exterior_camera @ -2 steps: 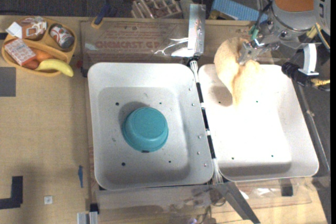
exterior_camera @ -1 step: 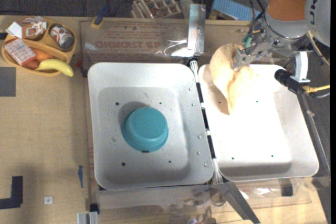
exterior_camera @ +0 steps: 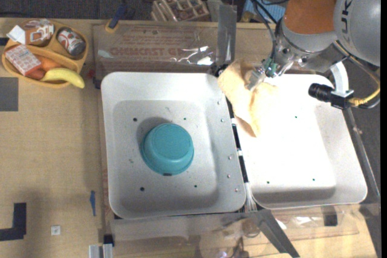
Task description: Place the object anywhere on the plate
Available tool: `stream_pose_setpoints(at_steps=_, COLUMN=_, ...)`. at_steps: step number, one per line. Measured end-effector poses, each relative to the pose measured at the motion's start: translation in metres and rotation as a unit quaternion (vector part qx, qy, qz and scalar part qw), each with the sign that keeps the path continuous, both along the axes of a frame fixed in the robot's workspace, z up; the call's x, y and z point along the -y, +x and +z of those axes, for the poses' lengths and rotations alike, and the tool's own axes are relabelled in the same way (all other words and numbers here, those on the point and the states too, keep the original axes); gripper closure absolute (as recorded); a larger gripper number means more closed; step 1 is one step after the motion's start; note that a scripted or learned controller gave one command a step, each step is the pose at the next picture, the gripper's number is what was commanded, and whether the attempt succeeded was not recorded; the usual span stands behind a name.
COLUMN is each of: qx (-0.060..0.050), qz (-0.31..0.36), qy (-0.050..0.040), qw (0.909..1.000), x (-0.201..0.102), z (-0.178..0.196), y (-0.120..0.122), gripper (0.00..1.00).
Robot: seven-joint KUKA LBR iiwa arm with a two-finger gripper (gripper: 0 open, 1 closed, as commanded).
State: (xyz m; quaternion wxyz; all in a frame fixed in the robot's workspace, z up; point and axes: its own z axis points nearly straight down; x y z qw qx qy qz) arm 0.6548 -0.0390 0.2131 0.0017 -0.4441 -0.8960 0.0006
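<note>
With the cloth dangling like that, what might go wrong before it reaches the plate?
1. The gripper pinches only a corner of the tan cloth, so it may slip free in transit.
2. The cloth hangs over the rims between the two bins and could drag or snag there.
3. The teal plate is small next to the limp cloth, so part may land off it.

White bins: two, side by side (exterior_camera: 121, 93) (exterior_camera: 338, 184). Teal plate (exterior_camera: 168, 148): one, in left-hand bin. Tan cloth (exterior_camera: 245, 103): one, across bins' shared edge. Arm (exterior_camera: 338, 3): one. Claw (exterior_camera: 268, 72): one. Yellow tray (exterior_camera: 12, 60): one, at surface corner. Banana (exterior_camera: 63, 76): one.
</note>
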Motion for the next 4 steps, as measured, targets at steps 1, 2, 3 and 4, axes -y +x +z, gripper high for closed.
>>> stream_pose_setpoints(at_steps=1, qx=0.001, qz=0.197, qy=0.0008, qw=0.9804, x=-0.037, z=0.003, y=-0.015, gripper=1.0)
stream_pose_setpoints(at_steps=2, qx=0.004, qz=0.385, qy=0.0008, qw=0.9227, x=-0.083, z=0.013, y=-0.017, gripper=1.0)
stream_pose_setpoints(at_steps=3, qx=0.002, qz=0.443, qy=0.0014, qw=0.8966, x=-0.13, z=0.012, y=-0.034, gripper=1.0)
stream_pose_setpoints(at_steps=4, qx=0.002, qz=0.443, qy=0.0013, qw=0.8967, x=-0.13, z=0.013, y=-0.034, gripper=0.0)
